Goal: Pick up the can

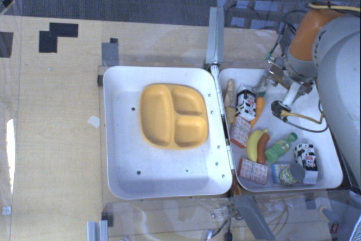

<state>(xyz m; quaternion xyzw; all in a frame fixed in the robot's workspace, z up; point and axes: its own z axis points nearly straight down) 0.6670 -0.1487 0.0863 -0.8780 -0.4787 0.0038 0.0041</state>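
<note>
The grey arm with its orange band (pixel 333 36) reached in over the right shallow white bin (pixel 333 180). The left shallow white bin (pixel 121 178) held a yellow three-compartment plastic tray (pixel 172 115). The two-finger gripper (pixel 269 79) hung at the right bin's far end; whether it was open or closed could not be told. The small can with a greenish top (pixel 289 175) lay near the right bin's front edge, well apart from the gripper, just beside a cow-patterned carton (pixel 305 156) and near a green plastic bottle (pixel 280 148) and a yellow banana (pixel 255 144).
</note>
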